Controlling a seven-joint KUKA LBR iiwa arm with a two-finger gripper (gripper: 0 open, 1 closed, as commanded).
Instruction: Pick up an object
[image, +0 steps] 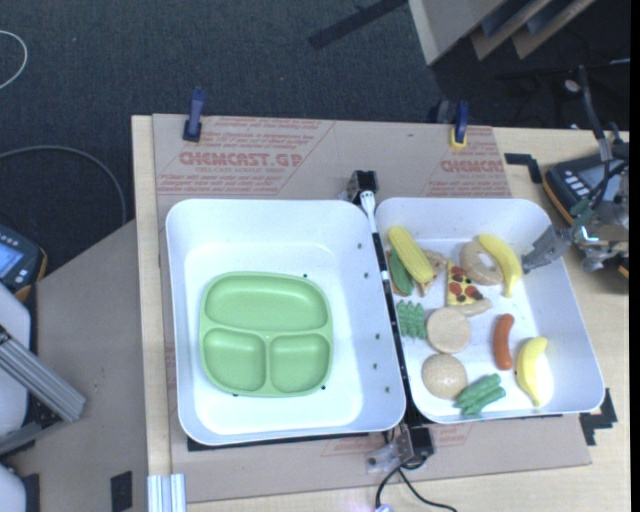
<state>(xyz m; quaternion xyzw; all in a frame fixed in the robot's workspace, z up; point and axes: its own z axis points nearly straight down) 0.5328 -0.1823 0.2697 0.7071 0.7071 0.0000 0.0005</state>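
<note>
- At the right bin's far right rim: gripper tips just over the edge, gap between fingers unreadable, cannot tell; nothing visibly held.
- Nearest, just inward: one banana over a ring-shaped bun; likely first candidate.
- Beyond: pizza slice, corn cob, two round buns, one sausage, second yellow piece, green pods.
- Clutter packed together; a clean pick needs an outer piece.
- Farthest: left bin with one green divided tray.

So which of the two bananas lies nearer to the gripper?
The upper banana, curved beside the bagel near the gripper; the other banana lies at the bin's lower edge.
</note>
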